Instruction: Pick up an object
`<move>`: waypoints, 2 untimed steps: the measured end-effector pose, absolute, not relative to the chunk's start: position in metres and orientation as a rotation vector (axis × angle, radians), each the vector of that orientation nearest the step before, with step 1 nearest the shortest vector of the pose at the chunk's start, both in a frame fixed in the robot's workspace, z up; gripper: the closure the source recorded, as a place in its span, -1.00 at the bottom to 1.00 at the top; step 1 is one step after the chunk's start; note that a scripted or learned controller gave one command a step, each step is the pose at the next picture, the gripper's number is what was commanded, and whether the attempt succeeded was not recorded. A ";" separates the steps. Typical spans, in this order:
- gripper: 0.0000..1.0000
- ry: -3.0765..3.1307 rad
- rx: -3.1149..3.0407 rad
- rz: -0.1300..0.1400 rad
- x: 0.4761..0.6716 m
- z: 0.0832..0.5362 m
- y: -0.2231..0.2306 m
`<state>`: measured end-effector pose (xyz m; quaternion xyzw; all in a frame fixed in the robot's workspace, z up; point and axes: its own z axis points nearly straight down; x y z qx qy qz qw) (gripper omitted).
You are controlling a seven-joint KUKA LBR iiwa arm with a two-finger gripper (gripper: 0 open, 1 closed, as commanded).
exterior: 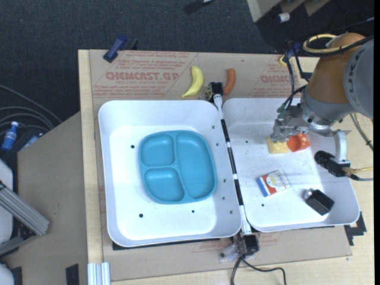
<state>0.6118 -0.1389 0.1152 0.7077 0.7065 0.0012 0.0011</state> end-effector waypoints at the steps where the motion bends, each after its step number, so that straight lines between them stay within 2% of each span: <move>1: -1.00 2.218 2.222 0.004 0.612 0.115 -0.139; 2: -1.00 2.223 2.220 0.000 0.667 0.085 -0.148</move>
